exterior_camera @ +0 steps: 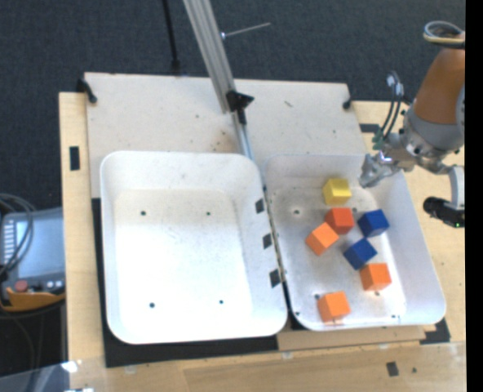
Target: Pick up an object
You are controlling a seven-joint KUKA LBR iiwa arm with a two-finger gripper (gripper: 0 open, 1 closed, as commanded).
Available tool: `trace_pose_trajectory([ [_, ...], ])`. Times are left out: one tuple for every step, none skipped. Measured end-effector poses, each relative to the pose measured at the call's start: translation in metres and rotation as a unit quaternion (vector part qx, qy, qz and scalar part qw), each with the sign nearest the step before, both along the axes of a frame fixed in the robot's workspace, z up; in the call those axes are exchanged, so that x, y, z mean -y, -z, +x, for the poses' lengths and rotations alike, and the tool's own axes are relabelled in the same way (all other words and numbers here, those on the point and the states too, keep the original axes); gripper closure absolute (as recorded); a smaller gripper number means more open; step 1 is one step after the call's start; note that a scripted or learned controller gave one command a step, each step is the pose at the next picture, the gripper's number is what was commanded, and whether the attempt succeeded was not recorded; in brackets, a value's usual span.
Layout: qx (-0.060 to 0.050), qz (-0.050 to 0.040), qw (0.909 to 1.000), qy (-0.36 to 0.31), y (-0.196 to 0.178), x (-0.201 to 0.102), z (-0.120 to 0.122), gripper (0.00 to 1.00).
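Observation:
The right bin [303,188] holds several small blocks. A yellow block [337,190] lies near its far side. Below it sit an orange-red block [340,218], an orange block [323,238], a blue block [374,222] and a second blue block [360,252]. Two more orange blocks [375,276] [334,305] lie toward the near edge. My gripper [372,172] hangs over the bin's far right corner, just right of the yellow block, with nothing visible between its fingers.
The left bin [184,243] stands beside the right one. A slanted metal pole [213,47] rises from behind the bins. A control pendant [25,256] and cables lie off the bench at the left.

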State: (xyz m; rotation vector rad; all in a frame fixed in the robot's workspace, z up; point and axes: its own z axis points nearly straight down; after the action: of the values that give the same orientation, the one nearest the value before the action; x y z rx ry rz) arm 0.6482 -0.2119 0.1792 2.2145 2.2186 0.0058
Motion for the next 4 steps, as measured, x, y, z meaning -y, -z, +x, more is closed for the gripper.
trace_pose_trajectory([
  [0.001, 0.0, 1.0, -0.003, -0.055, 0.001, 0.002, 1.0],
  [-0.001, 0.0008, 1.0, -0.003, -0.081, 0.002, 0.003, 1.0],
  [-0.003, 0.0016, 1.0, -0.003, -0.09, -0.05, -0.009, 1.0],
  [-0.004, 0.0011, 1.0, -0.001, -0.08, -0.091, -0.022, 1.0],
])
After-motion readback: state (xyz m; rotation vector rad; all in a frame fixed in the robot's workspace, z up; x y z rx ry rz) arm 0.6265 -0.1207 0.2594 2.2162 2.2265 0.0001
